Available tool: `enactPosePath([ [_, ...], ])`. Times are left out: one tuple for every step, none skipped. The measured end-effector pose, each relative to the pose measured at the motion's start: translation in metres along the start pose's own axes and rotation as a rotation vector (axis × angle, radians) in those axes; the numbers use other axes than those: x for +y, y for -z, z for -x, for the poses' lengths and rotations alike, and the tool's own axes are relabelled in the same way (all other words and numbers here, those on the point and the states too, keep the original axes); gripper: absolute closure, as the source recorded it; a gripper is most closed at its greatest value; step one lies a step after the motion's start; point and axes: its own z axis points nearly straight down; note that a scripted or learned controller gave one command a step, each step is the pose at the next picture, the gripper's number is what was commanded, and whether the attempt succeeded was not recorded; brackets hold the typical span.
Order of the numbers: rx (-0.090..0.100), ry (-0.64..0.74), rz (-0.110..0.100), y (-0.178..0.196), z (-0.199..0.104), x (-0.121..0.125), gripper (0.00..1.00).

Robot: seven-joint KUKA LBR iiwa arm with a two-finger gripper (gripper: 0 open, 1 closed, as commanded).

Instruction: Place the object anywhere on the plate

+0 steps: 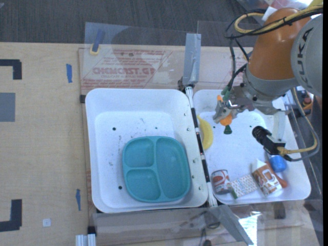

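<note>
Small orange object with a dark green end [225, 123]: in the right-hand shallow white bin [241, 152], upper left part, directly under the jaws; contact with the jaws cannot be told from this angle, nor whether the jaws are released or clenched. Teal plastic plate with three compartments [156, 169]: flat in the left-hand shallow white bin [92, 102], toward its lower right corner, well apart from the orange object, nothing on it. Grey robot arm with orange band [277, 40]: reaches in from the right, wrist above the upper part of the right-hand bin. Yellow curved object [206, 133]: against the left wall of the right-hand bin, near the orange object. Red-and-white can [220, 181]: lying at the lower left of the same bin. Flat patterned packet [244, 185]: just beside the can, to its right. Orange-and-white carton [266, 179]: lower right, touching the packet's end. Small blue object [278, 163]: just above the carton. Dark specks: scattered on the floor of the left-hand bin around the plate. Pale wooden desk [41, 137]: carries both bins. Clear sheet with red lettering [128, 68]: behind the left-hand bin. Grey tape strip [192, 58]: upright between the bins' far corners
</note>
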Motion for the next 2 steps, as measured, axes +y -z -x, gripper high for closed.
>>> enactPosePath([
  [0.0,0.14,-0.001,-0.0465,-0.0758,-0.0471,1.0],
  [-0.001,0.139,0.0,-0.0463,-0.075,-0.0469,0.0],
])
